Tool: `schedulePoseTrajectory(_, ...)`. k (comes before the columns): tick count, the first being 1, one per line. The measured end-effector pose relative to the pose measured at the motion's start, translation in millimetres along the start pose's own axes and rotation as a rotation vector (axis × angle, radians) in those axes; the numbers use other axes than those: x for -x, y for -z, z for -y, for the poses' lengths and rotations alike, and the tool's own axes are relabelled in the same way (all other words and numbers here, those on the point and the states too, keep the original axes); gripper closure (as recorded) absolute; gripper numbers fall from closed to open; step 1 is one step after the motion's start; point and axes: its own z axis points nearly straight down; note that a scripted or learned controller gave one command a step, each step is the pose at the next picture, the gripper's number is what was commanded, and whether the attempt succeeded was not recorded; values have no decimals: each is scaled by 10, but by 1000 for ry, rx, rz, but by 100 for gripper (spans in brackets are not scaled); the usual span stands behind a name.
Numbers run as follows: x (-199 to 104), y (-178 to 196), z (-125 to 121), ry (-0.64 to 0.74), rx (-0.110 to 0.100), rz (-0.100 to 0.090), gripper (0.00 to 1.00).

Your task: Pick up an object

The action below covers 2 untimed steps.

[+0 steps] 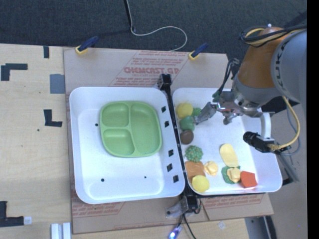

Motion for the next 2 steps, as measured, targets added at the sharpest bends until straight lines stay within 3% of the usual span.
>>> schedulePoseTrajectory(1, -996, -18, 337, 8, -3, -4, 0)
schedulePoseTrajectory(2, -937, 80, 325, 1, -2, 0, 100)
